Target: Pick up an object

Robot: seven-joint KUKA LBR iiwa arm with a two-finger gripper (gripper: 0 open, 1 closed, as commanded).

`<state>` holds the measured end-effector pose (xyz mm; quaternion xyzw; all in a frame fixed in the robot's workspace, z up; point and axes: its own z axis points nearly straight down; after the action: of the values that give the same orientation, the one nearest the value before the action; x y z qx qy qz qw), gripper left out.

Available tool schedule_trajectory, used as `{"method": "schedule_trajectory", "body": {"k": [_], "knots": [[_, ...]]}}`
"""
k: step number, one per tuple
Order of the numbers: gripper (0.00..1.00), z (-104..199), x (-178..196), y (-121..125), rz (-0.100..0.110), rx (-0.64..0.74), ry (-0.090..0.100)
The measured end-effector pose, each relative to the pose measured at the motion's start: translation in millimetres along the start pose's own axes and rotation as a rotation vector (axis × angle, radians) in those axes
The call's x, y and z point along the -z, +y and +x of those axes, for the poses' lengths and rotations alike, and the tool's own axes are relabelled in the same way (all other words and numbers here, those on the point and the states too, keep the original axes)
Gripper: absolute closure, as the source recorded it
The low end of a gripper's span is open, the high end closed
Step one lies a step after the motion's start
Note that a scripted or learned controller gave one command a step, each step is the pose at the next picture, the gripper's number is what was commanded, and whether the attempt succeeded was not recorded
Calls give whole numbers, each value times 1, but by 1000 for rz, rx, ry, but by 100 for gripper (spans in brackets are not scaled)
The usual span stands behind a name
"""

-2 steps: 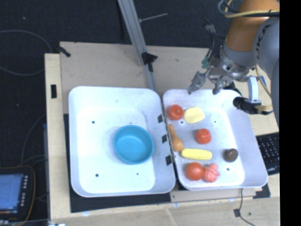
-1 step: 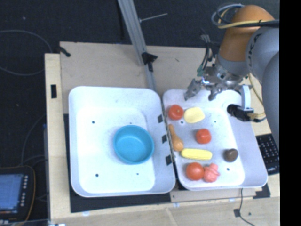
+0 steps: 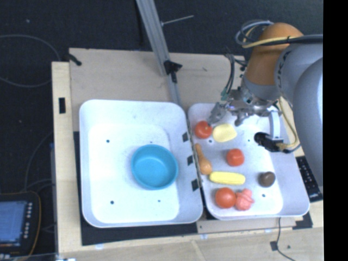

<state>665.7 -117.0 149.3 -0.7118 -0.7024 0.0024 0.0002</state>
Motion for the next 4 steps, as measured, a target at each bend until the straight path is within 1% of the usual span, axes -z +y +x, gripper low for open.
{"method": "schedule_trajectory", "body": {"k": [1,2,3,4], "knots": [[100,0,16,2,-10,-2,2],[100,3,62,3,-8,6,6],[100,3,66,3,-7,8,6],[100,37,69,-25,-1,19,5]]}}
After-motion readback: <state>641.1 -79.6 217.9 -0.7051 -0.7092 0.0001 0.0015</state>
